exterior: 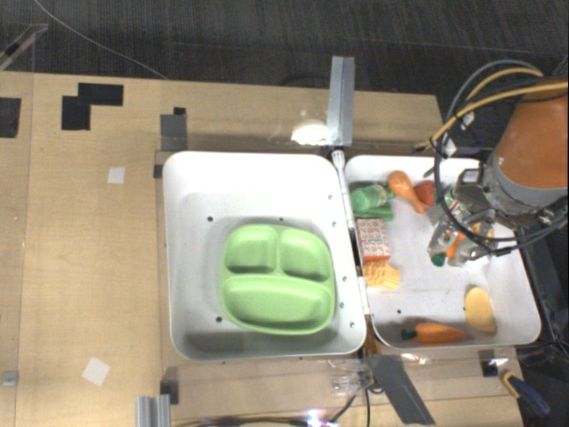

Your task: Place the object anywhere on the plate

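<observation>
bins (pixel 182 238): 2 | green plate (pixel 277 277): 1 | food items (pixel 439 333): about 7

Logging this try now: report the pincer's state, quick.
Pincer: low over the right bin; open or shut cannot be told.

Matt green plastic plate (pixel 277 278), wood bench (pixel 80 265)

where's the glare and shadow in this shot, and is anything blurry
Camera view: a bright glare spot sits on the bench just above the left bin; the green plate casts a soft shadow toward the bin's lower left; the gripper region looks cluttered and soft, its details hard to resolve; the toy foods stay reasonably sharp.
</observation>
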`<state>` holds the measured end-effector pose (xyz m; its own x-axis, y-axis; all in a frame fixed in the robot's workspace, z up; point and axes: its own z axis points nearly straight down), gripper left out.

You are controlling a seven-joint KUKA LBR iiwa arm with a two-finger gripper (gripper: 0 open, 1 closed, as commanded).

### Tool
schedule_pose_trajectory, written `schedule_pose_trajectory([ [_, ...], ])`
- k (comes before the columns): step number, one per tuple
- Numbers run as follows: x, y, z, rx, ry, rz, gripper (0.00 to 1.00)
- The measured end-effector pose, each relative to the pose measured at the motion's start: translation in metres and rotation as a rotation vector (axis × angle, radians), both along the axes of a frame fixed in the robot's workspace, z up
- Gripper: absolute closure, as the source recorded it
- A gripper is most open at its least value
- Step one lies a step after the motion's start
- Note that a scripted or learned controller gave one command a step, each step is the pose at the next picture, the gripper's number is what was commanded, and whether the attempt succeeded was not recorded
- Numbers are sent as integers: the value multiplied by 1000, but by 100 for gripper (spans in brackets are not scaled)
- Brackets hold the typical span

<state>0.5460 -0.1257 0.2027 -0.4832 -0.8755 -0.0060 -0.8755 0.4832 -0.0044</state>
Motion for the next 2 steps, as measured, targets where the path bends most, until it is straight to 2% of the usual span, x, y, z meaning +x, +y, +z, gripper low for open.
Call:
schedule_pose_trajectory([
  [1, -40, 28, 198, -7, -9, 247, 100],
  [2, -37, 30, 12, -2, 3, 549, 100],
])
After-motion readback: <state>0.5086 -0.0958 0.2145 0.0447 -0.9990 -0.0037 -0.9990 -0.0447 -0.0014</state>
